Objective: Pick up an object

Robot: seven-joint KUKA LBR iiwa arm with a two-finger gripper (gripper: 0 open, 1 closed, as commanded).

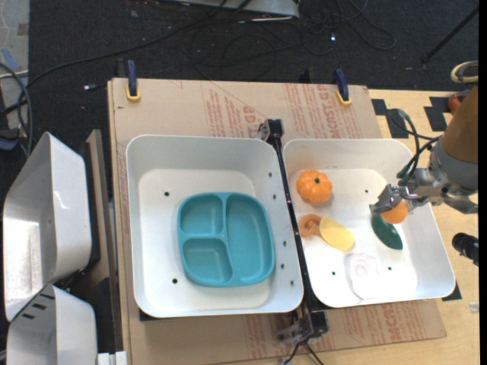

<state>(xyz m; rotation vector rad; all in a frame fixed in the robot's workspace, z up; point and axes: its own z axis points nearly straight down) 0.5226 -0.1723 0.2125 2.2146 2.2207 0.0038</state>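
Gripper (392,204) over the right bin (426,268), its fingers closed around a small orange object (395,214).

The arm is cut off at the right edge, and the gripper covers part of the orange object, so its shape is hard to make out. A dark green piece (387,235) lies just beneath it. Further left sit a toy pumpkin (314,186), a yellow piece (336,234) touching a small orange ring (310,224), and, nearer, a faint white object (364,268). The left bin (148,204) holds a teal divided plate (225,239).
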